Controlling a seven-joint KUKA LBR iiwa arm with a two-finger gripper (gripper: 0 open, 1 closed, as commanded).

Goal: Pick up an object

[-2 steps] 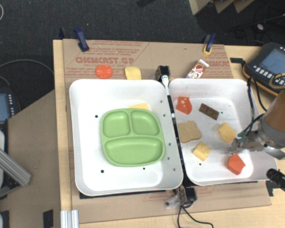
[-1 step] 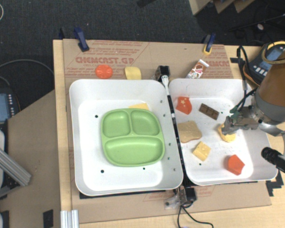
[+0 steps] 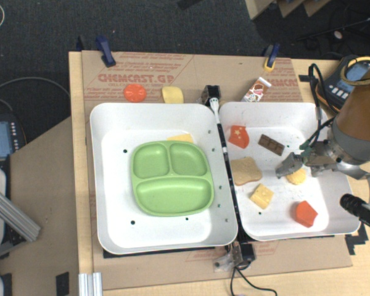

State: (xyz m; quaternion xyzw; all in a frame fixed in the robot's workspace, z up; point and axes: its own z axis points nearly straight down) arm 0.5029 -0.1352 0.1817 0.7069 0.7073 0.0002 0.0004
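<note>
Insp A: Two bins checked. Left bin [image 3: 105, 165] w/ green divided tray [image 3: 171, 177]. Right bin [image 3: 277, 230] w/ loose items: red piece [image 3: 238, 137], brown bar [image 3: 271, 144], toast slice [image 3: 245, 170], yellow cube [image 3: 262, 197], orange-red block [image 3: 305, 213].

Insp B: Tool status?

Insp A: Gripper [image 3: 293, 168] low over right bin, reaching in from right side. Fingers splayed fairly wide, nothing seen between them. No hold confirmed.

Insp B: Nearest target?

Insp A: Small yellow lump [image 3: 298, 177], right at fingertips, partly hidden under tool. Touching or just short of contact, can't tell. Likely pick candidate, judgement only.

Insp B: Key relation?

Insp A: Lump just below and slightly right of fingertip midpoint in view. Roundish, no clear long axis, so finger orientation prob. not critical. Small shift toward lump needed to centre before closing, est.

Insp B: Risks?

Insp A: Off-centre close may nudge lump away. Yellow cube and toast slice near, to left; orange-red block below. Not crowding tool.
</note>
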